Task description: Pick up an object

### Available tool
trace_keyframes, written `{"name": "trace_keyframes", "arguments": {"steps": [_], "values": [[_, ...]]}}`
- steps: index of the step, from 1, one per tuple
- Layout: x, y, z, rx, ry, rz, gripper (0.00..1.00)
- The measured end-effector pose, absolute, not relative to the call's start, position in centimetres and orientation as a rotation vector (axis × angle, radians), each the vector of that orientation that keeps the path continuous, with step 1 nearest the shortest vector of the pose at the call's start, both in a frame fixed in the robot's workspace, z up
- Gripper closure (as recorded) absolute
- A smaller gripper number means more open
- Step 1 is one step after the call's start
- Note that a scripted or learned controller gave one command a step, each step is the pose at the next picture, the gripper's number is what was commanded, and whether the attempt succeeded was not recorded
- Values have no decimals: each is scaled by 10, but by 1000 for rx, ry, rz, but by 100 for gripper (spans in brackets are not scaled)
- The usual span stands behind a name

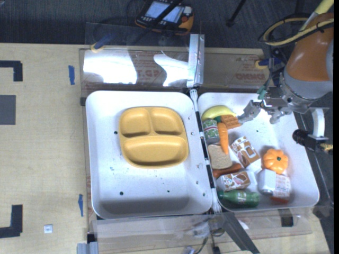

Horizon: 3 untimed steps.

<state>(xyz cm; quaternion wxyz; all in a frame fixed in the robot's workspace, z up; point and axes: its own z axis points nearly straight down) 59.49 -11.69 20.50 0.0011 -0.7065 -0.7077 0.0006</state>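
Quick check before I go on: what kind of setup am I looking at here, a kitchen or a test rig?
Most likely a lab test rig, not a kitchen: two white bins on a taped bench, toy food such as a small pumpkin and carrot, and a handheld controller lying behind them.

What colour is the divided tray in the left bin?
Mustard yellow; the divided tray shows best in the camera view.
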Motion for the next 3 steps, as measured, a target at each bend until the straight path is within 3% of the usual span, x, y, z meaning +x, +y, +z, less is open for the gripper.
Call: {"name": "trace_keyframes", "arguments": {"steps": [1, 2, 3], "values": [[562, -101, 97, -2184, -2267, -7, 0], [595, -85, 183, -2115, -2324, 0, 0], [565, -130, 86, -1936, -2481, -4, 0]]}}
